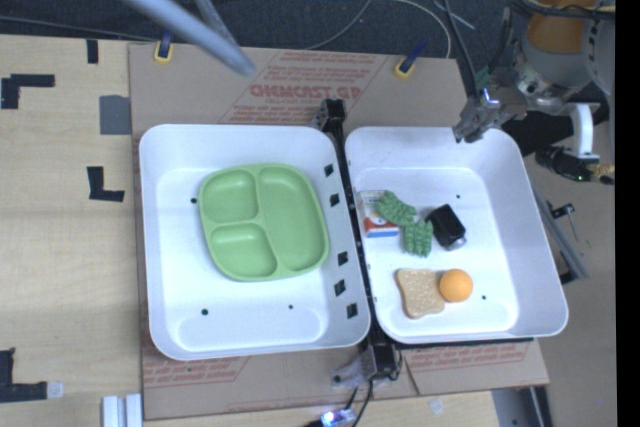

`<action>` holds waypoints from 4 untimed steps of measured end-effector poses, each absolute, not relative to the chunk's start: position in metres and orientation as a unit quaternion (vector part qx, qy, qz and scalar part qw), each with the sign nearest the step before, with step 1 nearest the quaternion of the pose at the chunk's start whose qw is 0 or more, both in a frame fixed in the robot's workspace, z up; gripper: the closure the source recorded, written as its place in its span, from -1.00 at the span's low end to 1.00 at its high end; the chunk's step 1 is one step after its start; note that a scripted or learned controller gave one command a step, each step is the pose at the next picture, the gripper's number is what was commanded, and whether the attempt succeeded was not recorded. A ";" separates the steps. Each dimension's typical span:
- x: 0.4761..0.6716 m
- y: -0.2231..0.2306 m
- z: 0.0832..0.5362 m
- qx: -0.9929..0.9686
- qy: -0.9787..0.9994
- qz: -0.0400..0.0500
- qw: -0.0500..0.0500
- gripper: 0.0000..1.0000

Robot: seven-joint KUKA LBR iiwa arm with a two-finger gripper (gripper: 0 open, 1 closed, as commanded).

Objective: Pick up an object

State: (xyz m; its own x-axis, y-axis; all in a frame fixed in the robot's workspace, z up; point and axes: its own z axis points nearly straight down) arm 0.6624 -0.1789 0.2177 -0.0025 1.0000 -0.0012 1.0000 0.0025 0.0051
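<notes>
Pale green divided plate (265, 221), white bins (160, 245), orange ball (456, 286), tan toast (419, 292), black block (447, 226)

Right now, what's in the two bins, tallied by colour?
Green: 2, the plate in the left bin and the toy in the right bin
Black: 1, the block
Orange: 1, the ball
Tan: 1, the toast
White, red and blue: 1, the card
Total: 6

Even bright light, soft shadows, slight blur overall
</notes>
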 end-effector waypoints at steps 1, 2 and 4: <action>0.663 -0.178 0.230 0.707 0.708 0.000 0.000 1.00; 0.649 -0.116 0.226 0.705 0.709 0.000 -0.001 1.00; 0.619 -0.009 0.220 0.705 0.709 -0.001 -0.002 1.00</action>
State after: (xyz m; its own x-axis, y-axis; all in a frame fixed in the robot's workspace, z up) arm 0.6187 -0.0095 0.2202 -0.0061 1.0000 0.0019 1.0000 0.0061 -0.0034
